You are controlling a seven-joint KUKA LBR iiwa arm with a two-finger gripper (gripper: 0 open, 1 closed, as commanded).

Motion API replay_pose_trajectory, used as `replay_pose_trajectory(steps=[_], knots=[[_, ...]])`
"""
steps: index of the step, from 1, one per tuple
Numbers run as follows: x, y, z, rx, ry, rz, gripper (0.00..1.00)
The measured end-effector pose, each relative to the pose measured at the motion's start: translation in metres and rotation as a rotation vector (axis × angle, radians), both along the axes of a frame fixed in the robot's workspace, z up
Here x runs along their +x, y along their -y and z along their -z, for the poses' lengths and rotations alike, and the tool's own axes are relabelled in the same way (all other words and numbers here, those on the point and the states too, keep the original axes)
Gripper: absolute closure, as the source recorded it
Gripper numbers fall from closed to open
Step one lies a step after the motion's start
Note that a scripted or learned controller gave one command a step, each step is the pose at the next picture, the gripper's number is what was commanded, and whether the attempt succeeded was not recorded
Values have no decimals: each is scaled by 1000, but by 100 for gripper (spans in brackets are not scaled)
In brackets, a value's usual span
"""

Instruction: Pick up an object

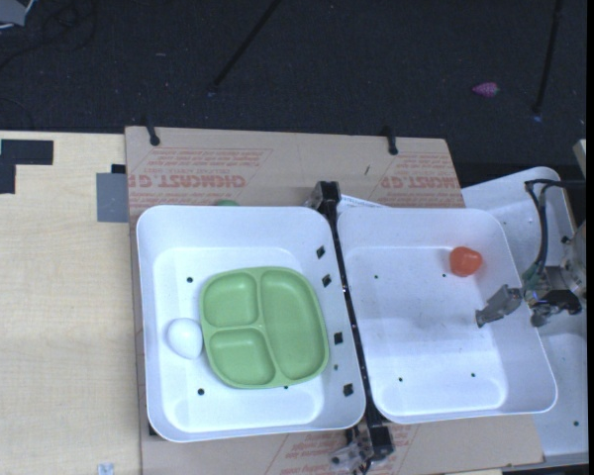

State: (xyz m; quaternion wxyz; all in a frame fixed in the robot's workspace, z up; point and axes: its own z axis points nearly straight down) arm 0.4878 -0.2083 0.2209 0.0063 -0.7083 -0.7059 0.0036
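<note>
Left bin (168, 255): a white ball (185, 337) is lying against a green divided plate (263, 326). Right bin (426, 384): an orange object (465, 261) is sitting near the far right corner. The gripper (520, 305) is hovering over the right rim, fingers spread, grasping nothing.

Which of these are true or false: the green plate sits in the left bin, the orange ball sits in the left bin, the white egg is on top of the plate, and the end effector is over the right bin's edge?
The green three-compartment plastic plate sits in the left white bin: true.
The small orange ball sits in the left bin: false, it lies in the right white bin.
The white egg-shaped object is on the plate: false, it lies beside the plate's left edge.
The end effector is at the right bin's right edge: true.
</note>
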Motion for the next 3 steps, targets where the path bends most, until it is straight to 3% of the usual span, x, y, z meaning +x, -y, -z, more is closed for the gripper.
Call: replay_pose_trajectory(steps=[1,3], knots=[[3,0,-6,-4,13,-3,0],[1,-2,102,0,7,-3,0]])
